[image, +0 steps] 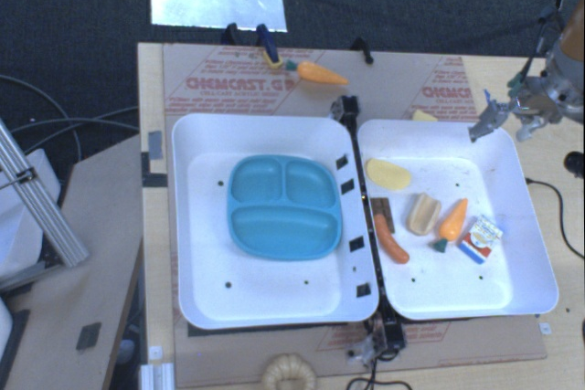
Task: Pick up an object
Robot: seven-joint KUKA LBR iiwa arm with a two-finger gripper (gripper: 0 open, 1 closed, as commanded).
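The right bin (pixel 521 196) holds several toy foods: a yellow piece (pixel 388 173), a beige bun (pixel 423 213), an orange carrot (pixel 453 219), a red sausage (pixel 392 242) and a small red, white and blue carton (pixel 480 239). My gripper (pixel 503 125) hovers above the bin's far right corner, well clear of all these items. Its fingers are spread open with nothing between them.
The left bin (pixel 196 196) carries a blue divided plate (pixel 283 205). A second carrot (pixel 316 73) lies on the cardboard behind the bins, next to a blue clip. A small yellow scrap (pixel 423 115) sits just past the right bin's far rim.
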